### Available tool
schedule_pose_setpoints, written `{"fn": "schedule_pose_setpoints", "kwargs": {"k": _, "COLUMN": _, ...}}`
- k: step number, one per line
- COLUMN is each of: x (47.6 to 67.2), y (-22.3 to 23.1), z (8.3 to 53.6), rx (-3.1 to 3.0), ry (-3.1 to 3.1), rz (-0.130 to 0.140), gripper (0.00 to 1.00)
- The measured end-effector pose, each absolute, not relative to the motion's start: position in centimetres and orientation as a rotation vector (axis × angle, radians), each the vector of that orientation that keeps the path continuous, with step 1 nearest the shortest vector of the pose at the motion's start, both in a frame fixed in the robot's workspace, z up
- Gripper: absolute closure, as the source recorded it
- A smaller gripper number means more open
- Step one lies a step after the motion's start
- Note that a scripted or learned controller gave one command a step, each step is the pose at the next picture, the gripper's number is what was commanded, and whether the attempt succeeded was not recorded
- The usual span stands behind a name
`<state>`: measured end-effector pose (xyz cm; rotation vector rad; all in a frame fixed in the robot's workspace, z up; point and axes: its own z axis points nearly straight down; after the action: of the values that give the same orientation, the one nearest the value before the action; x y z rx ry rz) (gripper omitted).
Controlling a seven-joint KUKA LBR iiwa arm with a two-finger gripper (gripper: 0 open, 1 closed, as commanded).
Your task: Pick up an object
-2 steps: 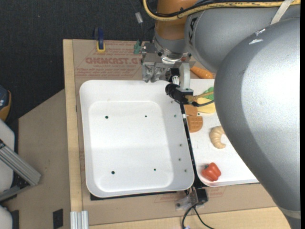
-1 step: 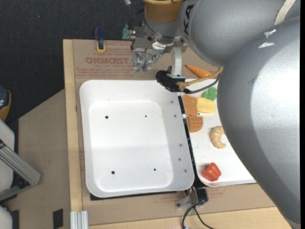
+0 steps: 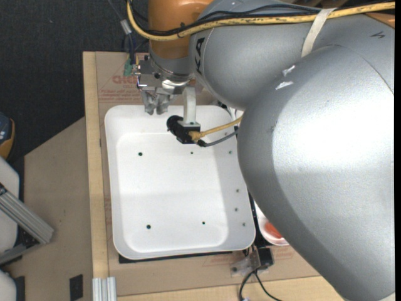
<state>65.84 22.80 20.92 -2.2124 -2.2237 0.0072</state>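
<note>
The grey two-finger gripper [image 3: 156, 105] hangs over the far rim of the shallow white plastic bin [image 3: 125, 187], whether parted or closed I cannot tell. Nothing sits between them. Well behind the hand, an orange-red object [image 3: 273, 232] peeks out beneath the arm, probably the likeliest pick.

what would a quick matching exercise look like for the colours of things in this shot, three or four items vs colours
Things:
1. bin
2. band above the wrist
3. cable along the arm
4. arm's large link

Colours:
A. yellow
B. grey
C. white
D. orange

Pairs: 1-C, 2-D, 3-A, 4-B
</note>
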Motion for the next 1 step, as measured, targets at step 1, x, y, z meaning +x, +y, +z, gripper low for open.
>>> {"fn": "schedule_pose_setpoints", "kwargs": {"k": 1, "x": 61.98, "y": 22.43, "z": 20.75, "rx": -2.220, "ry": -2.219, "rz": 0.007, "gripper": 1.00}}
